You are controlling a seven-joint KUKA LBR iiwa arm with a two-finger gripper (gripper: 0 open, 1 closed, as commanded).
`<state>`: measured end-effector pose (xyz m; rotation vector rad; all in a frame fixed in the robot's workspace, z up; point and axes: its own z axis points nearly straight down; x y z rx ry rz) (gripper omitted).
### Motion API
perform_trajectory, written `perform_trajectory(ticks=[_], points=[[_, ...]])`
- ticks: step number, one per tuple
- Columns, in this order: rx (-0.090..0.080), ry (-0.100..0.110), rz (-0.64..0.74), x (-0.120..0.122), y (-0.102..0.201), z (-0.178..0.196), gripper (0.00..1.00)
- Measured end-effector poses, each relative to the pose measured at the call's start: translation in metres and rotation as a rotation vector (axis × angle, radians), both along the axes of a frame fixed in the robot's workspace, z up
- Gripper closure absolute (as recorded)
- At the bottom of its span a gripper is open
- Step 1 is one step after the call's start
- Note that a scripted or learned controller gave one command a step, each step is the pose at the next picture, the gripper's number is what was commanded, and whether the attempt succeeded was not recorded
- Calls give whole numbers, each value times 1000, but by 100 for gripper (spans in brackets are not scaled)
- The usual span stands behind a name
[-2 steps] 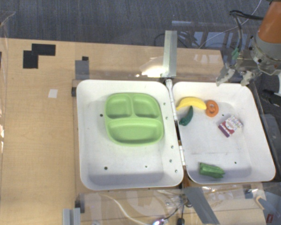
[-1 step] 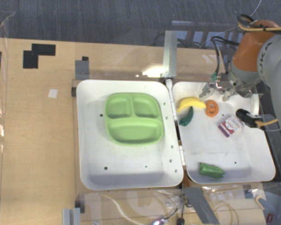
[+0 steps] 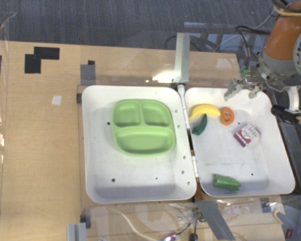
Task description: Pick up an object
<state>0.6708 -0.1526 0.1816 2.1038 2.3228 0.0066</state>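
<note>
gripper sits at the upper right of the frame, over the far rim of the right bin; fingers apart, nothing between them. below and left of it: an orange round piece, touching a banana, with a dark green vegetable against the banana. a small packet lies mid-bin, its print too small to read. a green pepper lies near the bottom edge. the left bin holds a green divided plate.
</note>
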Motion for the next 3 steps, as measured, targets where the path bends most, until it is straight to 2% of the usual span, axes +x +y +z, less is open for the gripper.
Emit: perform_trajectory(ticks=[1,2,3], points=[[-2,7,294,-1,-14,-90,0],[-8,-10,295,3,-13,-76,100],[-2,-1,339,0,49,27,100]])
